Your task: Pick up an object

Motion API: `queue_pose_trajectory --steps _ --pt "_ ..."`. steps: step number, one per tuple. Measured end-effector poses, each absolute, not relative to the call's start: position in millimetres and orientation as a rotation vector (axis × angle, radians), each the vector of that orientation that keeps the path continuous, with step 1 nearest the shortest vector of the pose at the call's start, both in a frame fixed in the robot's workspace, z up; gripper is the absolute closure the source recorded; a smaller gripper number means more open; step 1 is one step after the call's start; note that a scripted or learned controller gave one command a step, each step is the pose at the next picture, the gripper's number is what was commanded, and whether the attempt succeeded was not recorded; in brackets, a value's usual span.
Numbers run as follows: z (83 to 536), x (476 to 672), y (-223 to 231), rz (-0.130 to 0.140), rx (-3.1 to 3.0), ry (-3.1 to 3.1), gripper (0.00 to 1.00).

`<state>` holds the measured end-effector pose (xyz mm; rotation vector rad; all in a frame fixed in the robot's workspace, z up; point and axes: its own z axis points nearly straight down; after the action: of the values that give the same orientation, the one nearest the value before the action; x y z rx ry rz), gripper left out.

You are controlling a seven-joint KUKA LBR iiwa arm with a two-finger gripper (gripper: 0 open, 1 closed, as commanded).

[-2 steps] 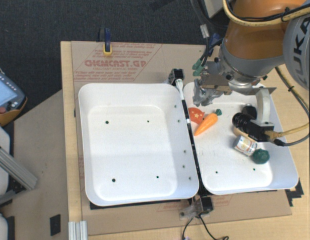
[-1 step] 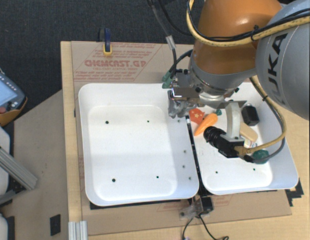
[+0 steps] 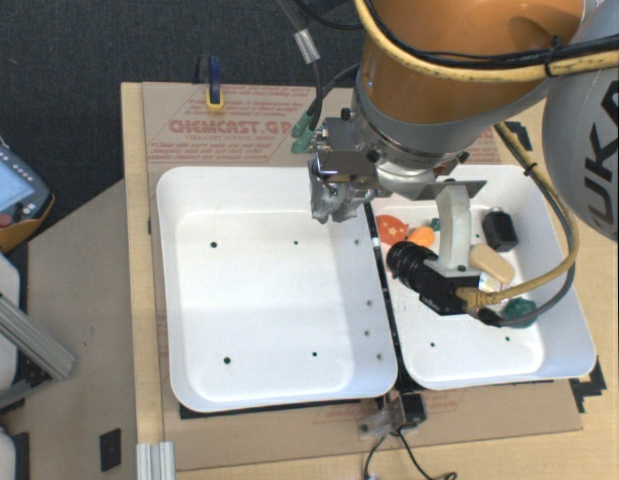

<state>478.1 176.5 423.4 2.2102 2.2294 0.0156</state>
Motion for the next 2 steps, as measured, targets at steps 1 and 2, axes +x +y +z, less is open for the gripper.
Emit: queue_pose_trajectory --steps 1,2 --pt "392.9 500.7 189.6 -0.007 2.220 2.226 1.00" --pt "399.8 478.7 98.5 -0.005 2.232 2.211 1.00"
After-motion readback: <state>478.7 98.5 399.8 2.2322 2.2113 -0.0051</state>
